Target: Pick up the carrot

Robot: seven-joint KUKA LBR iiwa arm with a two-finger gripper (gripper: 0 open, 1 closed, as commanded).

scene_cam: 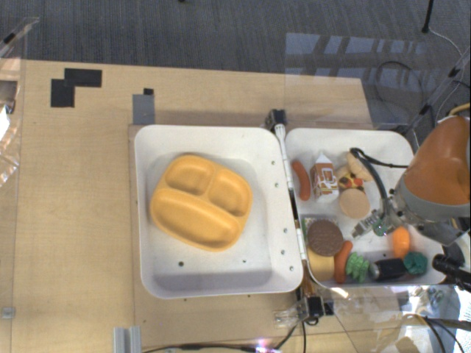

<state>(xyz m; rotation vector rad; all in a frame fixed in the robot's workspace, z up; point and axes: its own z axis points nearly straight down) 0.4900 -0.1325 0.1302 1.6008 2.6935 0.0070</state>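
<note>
From my screen, the orange carrot with its green leafy top [348, 261] lies near the front of the right-hand white bin [401, 140], beside a round brown patty [324, 237]. The gripper [390, 268] sits just beside it; grip state, can't tell.

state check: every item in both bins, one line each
Yellow tray: upside down, left bin.
Carrot: lying flat, right bin, not gripped.
Sausage: lying flat by the divider.
Milk carton: on its side.
Brown patty: flat.
Arm: over right bin.
</note>
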